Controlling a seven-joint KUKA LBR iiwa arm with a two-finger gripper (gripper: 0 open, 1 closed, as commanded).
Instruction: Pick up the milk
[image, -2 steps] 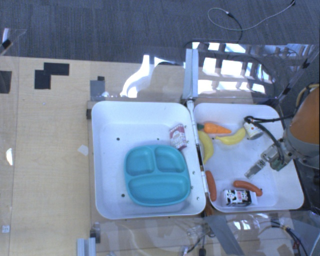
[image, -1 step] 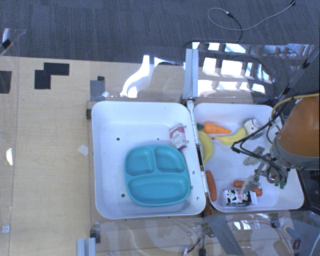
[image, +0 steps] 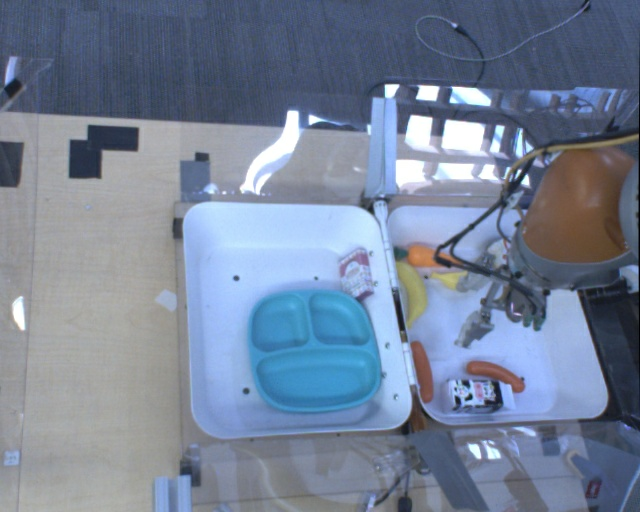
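The milk (image: 473, 395) is a small black-and-white carton lying on its side near the front edge of the right bin (image: 570, 400). My gripper (image: 500, 322) hangs over the middle of that bin, behind the carton and a little to its right, apart from it. Its fingers (image: 472, 330) are spread open with nothing between them. The arm's orange band and grey wrist cover the bin's back right part.
In the right bin, a sausage (image: 495, 373) lies just behind the milk and another sausage (image: 423, 370) lies by the left wall. A banana (image: 412, 290) and a carrot (image: 424, 256) lie at the back left. The left bin (image: 215, 300) holds a blue divided plate (image: 314, 350) and a red packet (image: 356, 273).
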